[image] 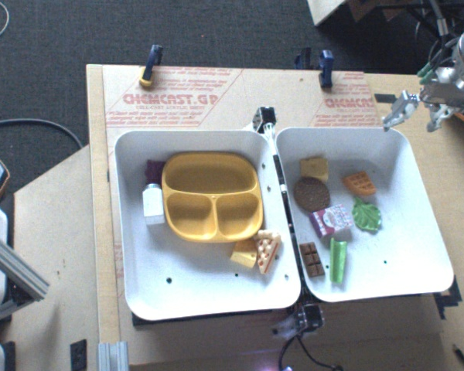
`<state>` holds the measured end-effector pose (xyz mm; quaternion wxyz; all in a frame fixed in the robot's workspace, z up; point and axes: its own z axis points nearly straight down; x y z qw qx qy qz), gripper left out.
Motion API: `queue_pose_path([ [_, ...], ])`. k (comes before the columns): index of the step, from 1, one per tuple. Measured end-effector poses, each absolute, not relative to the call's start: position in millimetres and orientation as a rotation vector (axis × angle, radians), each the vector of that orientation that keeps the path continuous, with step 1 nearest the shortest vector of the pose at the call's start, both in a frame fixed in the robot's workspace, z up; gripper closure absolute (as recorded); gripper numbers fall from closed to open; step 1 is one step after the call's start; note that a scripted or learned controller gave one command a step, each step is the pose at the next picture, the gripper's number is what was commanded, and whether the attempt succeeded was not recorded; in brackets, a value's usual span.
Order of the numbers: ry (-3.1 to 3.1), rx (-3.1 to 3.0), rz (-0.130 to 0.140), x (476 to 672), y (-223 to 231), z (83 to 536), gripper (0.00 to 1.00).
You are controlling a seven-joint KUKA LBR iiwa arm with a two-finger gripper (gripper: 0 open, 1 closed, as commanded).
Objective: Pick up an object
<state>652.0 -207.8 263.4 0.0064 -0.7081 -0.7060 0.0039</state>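
At two o'clock, above the right bin's point(417, 207) far corner: gripper point(414, 113), jaws spread open, holding nothing; waffle point(359, 183) well apart.

Even, diffuse overhead light, moderately bright. Soft short shadows inside the two shallow white plastic bins point(131, 230). Their floors read near blown-out, mild glare. Dark carpet above the bins is underexposed. Slight softness and colour noise overall, worst toward frame corners.
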Motion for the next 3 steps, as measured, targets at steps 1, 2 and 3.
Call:
queue_pose_path([
  [1, -2.221, -2.221, 0.001, 654.3, -207, 272, 0.0],
  [2, -2.22, -2.217, 0.005, 660.9, -209, 212, 0.0],
  [3, -2.222, -2.216, 0.003, 658.7, -205, 169, 0.0],
])
